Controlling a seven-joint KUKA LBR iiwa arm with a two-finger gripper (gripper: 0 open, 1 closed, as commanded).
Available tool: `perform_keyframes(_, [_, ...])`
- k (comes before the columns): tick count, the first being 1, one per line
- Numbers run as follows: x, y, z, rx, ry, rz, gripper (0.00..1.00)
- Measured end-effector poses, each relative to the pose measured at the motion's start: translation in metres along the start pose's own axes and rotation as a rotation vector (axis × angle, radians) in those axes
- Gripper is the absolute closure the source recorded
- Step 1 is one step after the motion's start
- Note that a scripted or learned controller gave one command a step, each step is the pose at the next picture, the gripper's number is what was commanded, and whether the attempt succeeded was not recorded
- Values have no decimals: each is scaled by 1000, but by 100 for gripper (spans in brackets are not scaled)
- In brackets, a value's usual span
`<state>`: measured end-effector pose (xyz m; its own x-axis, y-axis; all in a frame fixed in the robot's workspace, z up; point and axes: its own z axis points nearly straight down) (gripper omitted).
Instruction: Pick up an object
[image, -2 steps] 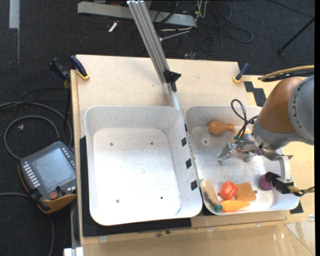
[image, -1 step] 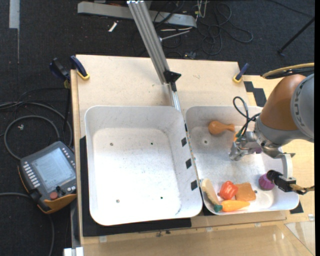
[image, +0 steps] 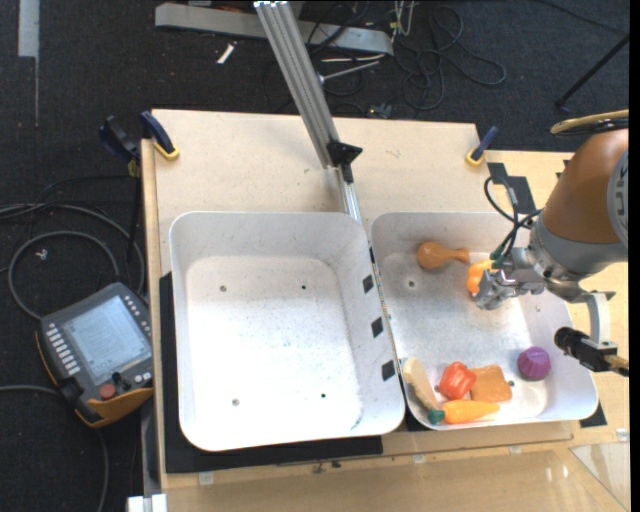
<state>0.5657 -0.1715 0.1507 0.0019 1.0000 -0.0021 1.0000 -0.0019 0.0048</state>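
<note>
In the camera view you see the arm (image: 590, 205) coming in from three o'clock, with its gripper (image: 489, 288) low over the right bin (image: 440, 340), toward that bin's two o'clock corner. You cannot tell from here how the pincer stands, nor whether it has anything in it; a small orange piece (image: 474, 277) sits touching or just beside it on its nine o'clock side, half hidden. At about ten o'clock from the gripper lies a tan pear-shaped toy (image: 436, 255), near but apart. Down toward the bin's six o'clock edge you have a cluster: a red pepper (image: 456, 379), an orange block (image: 491, 384) just beside it at three o'clock, a carrot (image: 468, 410) below both, and a pale wedge (image: 421, 383) at their nine o'clock. A purple ball (image: 534, 363) rests at the bin's four o'clock side, apart from the cluster. The left bin (image: 268, 330) lies at nine o'clock of the right one, their rims touching
</note>
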Motion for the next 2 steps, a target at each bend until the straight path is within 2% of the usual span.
perform_keyframes(2, [-11, 3, -107, -2, -1, -5, 100])
